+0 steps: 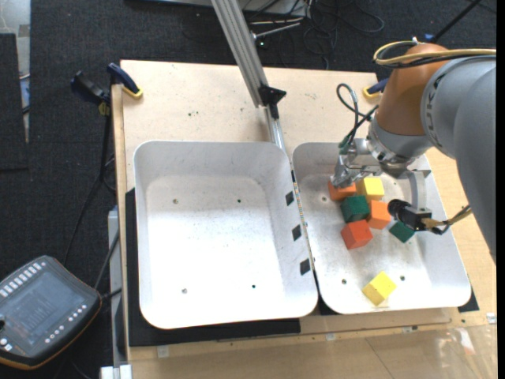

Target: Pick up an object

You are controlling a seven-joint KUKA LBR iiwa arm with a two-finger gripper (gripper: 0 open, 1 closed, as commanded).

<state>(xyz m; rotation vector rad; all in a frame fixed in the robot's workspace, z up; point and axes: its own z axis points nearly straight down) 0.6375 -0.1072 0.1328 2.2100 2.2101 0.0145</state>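
I'm looking at a robotics lab: a plywood counter (197,93) on dark carpet (63,22), loose cables (316,30) trailing at the upper frame, an aluminium camera strut (237,38), and what seems a teach pendant (43,310) at lower left.

We see a pale speckled wooden bench top (197,101) across the middle of the frame, set on dark carpet (63,22). A slanted silver aluminium rail (237,38) runs from the top centre down to the bench. At the bench's upper left corner sits a blue and yellow clamp (125,80). In the lower left corner lies a grey handheld control pendant (39,310). Black cables (331,14) tangle along the top right.
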